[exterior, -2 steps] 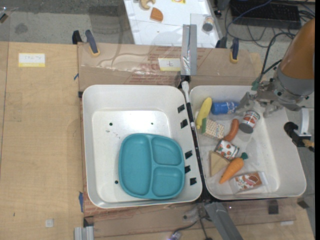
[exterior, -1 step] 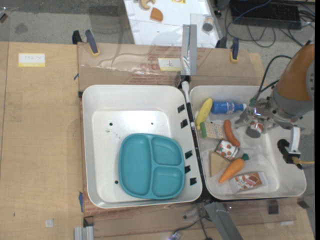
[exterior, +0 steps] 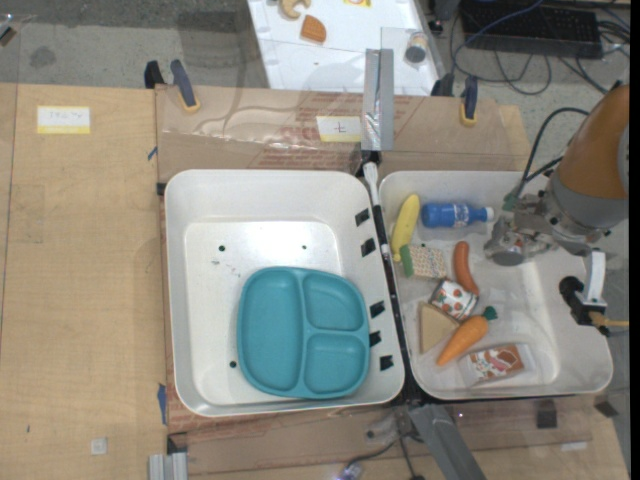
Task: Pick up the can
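The tool point(exterior: 507, 243) sits low in the right bin point(exterior: 570, 368), toward its 2 o'clock corner, with the grey arm and its orange band point(exterior: 600, 153) reaching in from 3 o'clock. Whether it is open or closed cannot be told from this angle; nothing is seen between its tips.

The can point(exterior: 453, 299), a small one with a red and white label, lies on its side near the middle of the right bin, at about 8 o'clock from the tool and apart from it. A sausage point(exterior: 462, 265) lies just at the can's 12 o'clock. A carrot point(exterior: 463, 339) lies at the can's 6 o'clock, close beside it, with a tan wedge-shaped piece point(exterior: 432, 326) at the can's 7 o'clock. A flat packet point(exterior: 494, 362) lies near the bin's 6 o'clock edge.

Toward the bin's 11 o'clock corner lie a banana point(exterior: 405, 224) and a blue bottle point(exterior: 453, 214) on its side, the bottle's cap pointing toward the tool.

The left bin point(exterior: 190, 268) holds a teal divided plate point(exterior: 303, 332) in its 5 o'clock part. Both bins rest on the desk point(exterior: 70, 288).
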{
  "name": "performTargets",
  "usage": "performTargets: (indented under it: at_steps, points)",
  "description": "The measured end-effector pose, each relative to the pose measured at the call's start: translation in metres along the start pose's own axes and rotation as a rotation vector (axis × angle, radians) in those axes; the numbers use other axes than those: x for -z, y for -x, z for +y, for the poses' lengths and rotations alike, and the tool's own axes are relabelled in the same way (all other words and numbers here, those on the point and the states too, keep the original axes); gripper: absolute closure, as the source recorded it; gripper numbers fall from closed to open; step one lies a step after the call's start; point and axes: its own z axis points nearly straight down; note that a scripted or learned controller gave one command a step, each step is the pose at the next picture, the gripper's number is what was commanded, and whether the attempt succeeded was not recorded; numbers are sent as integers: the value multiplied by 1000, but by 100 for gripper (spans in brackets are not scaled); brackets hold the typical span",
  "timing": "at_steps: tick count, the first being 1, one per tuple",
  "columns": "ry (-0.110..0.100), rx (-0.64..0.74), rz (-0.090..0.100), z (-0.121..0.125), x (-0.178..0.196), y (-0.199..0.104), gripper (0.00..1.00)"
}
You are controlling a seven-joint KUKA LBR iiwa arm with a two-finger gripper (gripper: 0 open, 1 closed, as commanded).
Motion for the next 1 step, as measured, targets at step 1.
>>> performTargets:
  at_steps: [1]
  points:
    - [-3,140,1,26,87,-77,100]
